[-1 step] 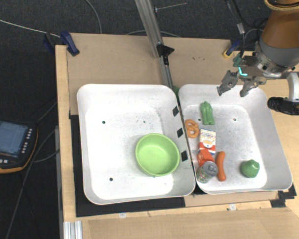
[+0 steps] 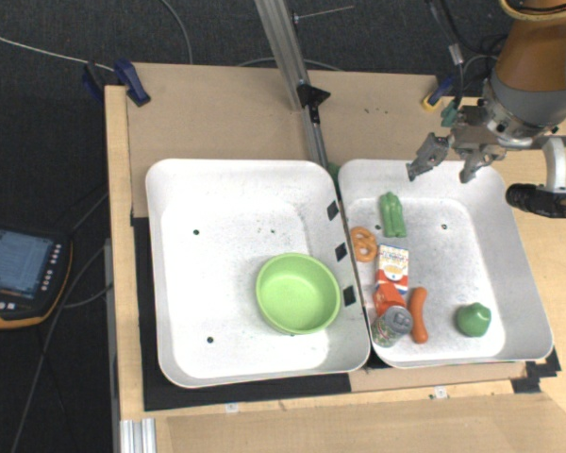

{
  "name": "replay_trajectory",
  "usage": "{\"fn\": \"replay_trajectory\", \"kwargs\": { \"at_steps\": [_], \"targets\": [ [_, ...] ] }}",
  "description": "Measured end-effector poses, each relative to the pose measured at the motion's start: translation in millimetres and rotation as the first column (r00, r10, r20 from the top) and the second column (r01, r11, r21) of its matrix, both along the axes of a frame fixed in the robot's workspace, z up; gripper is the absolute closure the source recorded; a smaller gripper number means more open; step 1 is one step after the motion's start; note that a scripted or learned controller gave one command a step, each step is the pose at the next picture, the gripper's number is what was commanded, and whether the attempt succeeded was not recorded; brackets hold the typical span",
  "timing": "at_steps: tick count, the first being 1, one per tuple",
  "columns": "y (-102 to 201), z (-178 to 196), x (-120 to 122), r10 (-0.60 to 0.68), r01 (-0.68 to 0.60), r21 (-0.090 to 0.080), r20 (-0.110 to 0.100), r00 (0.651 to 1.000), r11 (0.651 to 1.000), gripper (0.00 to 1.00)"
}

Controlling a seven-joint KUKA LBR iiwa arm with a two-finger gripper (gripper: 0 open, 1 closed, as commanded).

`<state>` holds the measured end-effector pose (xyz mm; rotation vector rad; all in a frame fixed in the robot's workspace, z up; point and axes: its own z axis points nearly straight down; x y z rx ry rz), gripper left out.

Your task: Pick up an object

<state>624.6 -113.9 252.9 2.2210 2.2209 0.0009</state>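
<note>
Camera view: gripper (image 2: 447, 163) hangs above the right bin's (image 2: 509, 253) far rim, fingers spread, nothing between them. Green pickle (image 2: 391, 214) lies just below-left of it; green bowl (image 2: 298, 293) well apart, in the left bin (image 2: 208, 215).

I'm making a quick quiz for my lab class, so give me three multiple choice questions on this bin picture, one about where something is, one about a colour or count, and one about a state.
1. Where does the green bowl sit?
A. In the left bin
B. In the right bin
C. On the bare bench

2. What colour is the round fruit-like item near the right bin's front right corner?
A. Red
B. Green
C. Blue

3. How is the tool just now?
A. Shut on the pretzel
B. Open, above the right bin's far edge, holding nothing
C. Shut on the bowl

Answers:
1 A, the bowl rests in the front right part of the left bin.
2 B, it is plainly green.
3 B, its two fingers stand apart with nothing between them, and the pretzel lies in the bin.
</note>
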Motion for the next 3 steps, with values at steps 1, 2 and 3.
{"fn": "replay_trajectory", "kwargs": {
  "at_steps": [1,2,3],
  "targets": [
    [5,-62,-2,0.001,-0.001,0.001,-0.005,1.000,1.000,0.00],
    [4,-118,6,0.000,0.000,0.001,-0.005,1.000,1.000,0.00],
    [4,-159,6,0.001,-0.001,0.001,-0.004,1.000,1.000,0.00]
  ]
}}
